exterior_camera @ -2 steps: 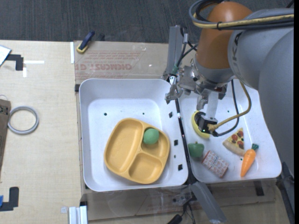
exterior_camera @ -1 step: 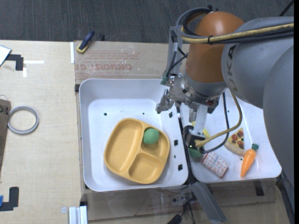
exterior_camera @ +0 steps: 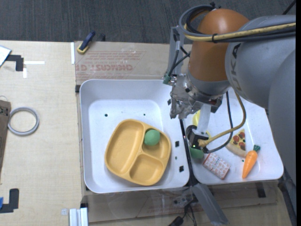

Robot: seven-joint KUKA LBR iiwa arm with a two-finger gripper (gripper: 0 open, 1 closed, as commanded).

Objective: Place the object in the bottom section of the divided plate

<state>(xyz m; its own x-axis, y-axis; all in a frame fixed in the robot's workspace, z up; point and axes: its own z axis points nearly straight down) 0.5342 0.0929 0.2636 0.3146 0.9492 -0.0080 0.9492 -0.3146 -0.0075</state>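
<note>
A yellow divided plate point(exterior_camera: 123, 150) lies in the left bin point(exterior_camera: 94, 126). A green ball point(exterior_camera: 152, 137) rests in the plate's upper right section. The plate's bottom section point(exterior_camera: 146, 168) holds nothing. My gripper point(exterior_camera: 189, 111) hangs over the wall between the two bins, up and to the right of the plate and apart from the ball. Just below it, at the left edge of the right bin point(exterior_camera: 268, 126), lies a small green object point(exterior_camera: 197, 154), partly hidden by cables.
The right bin holds a pizza slice toy point(exterior_camera: 238, 143), an orange carrot point(exterior_camera: 249, 163) and a red and white packet point(exterior_camera: 216, 165). A yellow item point(exterior_camera: 196, 118) peeks out behind the gripper. A tape roll point(exterior_camera: 21, 121) lies on the bench at the left.
</note>
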